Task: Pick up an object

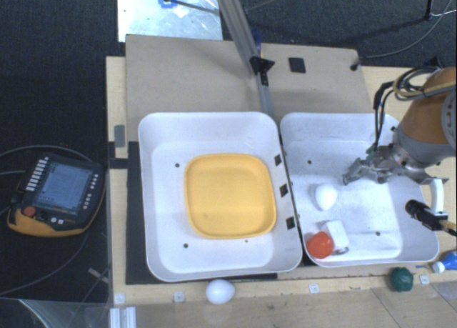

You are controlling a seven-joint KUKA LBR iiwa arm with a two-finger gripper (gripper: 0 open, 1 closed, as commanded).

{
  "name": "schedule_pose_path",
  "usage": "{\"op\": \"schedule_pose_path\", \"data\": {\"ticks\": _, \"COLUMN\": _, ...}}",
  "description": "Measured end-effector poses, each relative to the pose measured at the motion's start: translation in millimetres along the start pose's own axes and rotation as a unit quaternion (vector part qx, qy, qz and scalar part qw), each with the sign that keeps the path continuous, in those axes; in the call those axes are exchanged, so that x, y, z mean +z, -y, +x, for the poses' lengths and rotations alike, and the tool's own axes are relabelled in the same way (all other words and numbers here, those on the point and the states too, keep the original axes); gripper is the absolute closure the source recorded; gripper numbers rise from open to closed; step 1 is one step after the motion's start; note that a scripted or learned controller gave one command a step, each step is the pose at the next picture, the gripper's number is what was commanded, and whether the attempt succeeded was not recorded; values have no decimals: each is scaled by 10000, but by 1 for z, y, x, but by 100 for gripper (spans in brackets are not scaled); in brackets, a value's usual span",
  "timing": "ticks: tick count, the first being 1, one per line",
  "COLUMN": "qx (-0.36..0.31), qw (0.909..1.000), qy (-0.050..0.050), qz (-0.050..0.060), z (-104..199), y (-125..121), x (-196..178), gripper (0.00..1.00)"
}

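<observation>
Best to drop the gripper [355, 175] squarely over the white egg [325, 196] just beside it in the right bin [400, 251]; fingers spread wide, holding nothing

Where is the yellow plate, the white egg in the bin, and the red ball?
yellow plate [230, 196], camera view, middle of its flat face.
white egg [325, 196], camera view, its rounded top.
red ball [319, 245], camera view, its visible centre.
</observation>
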State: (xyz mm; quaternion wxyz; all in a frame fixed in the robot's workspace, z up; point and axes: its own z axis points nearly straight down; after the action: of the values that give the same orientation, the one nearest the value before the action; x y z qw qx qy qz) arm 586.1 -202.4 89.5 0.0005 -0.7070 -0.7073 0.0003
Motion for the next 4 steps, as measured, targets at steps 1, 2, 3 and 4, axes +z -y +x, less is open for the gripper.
{"op": "schedule_pose_path", "data": {"ticks": 1, "qx": 0, "qw": 10000, "qy": 5, "qz": -18, "z": 0, "y": -1, "x": -12, "gripper": 100}}
{"op": "schedule_pose_path", "data": {"ticks": 2, "qx": -1, "qw": 10000, "qy": 7, "qz": -27, "z": -3, "y": -3, "x": -74, "gripper": 100}}
{"op": "schedule_pose_path", "data": {"ticks": 3, "qx": -2, "qw": 10000, "qy": 6, "qz": -22, "z": -2, "y": 2, "x": -117, "gripper": 100}}
{"op": "schedule_pose_path", "data": {"ticks": 4, "qx": -3, "qw": 10000, "qy": 8, "qz": -29, "z": -1, "y": 0, "x": -180, "gripper": 100}}
